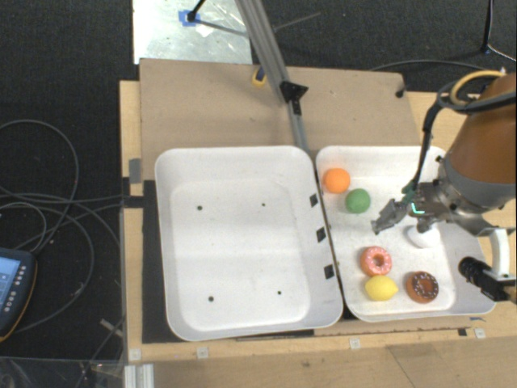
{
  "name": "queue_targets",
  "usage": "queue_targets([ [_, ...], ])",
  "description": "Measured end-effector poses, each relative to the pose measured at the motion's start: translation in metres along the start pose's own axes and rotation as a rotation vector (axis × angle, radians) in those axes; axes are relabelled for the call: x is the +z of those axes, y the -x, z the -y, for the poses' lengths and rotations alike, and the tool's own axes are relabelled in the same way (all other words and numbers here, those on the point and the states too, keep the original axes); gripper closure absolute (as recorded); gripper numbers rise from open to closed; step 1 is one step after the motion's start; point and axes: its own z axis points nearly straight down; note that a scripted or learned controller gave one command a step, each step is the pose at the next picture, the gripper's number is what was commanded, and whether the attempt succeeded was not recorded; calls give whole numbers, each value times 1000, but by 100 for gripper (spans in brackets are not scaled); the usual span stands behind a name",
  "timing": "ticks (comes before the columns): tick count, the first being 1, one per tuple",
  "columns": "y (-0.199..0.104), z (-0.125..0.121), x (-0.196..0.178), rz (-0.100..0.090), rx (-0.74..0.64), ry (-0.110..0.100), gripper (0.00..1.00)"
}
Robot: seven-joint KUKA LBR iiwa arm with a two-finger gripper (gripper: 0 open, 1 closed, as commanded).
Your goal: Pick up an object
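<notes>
You have two shallow white bins side by side on the counter [242, 95]. The left bin [242, 241] has a bare white floor marked by four small dark dots. The right bin [355, 164] carries all the pickable things.

Look at the right bin's upper left part: an orange ball [336, 180] sits near the wall shared with the left bin, and a green ball [358, 201] lies just beside it, lower and to the right, the two close to touching. Along the near edge you see three more items in a cluster: a pink frosted donut [376, 260], a yellow lemon-shaped piece [381, 288] just below it and touching or nearly so, and a chocolate donut with sprinkles [422, 286] to the right of the lemon. A small white object [420, 236] rests on the bin floor under the arm's wrist; you cannot tell what it is.

The arm [485, 148] reaches in from the right over the right bin. Your gripper [389, 217] hangs over the middle of that bin, between the green ball and the pink donut, apart from both. Its dark fingers [384, 219] point toward the left and nothing sits between them; whether they stand wide or narrow cannot be made out from this angle.
</notes>
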Motion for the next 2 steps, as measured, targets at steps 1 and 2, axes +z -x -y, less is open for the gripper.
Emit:
queue_targets([
  [1, 0, -1, -1, 0, 3, 3, 0],
  [2, -7, 6, 54, -1, 4, -3, 0],
])
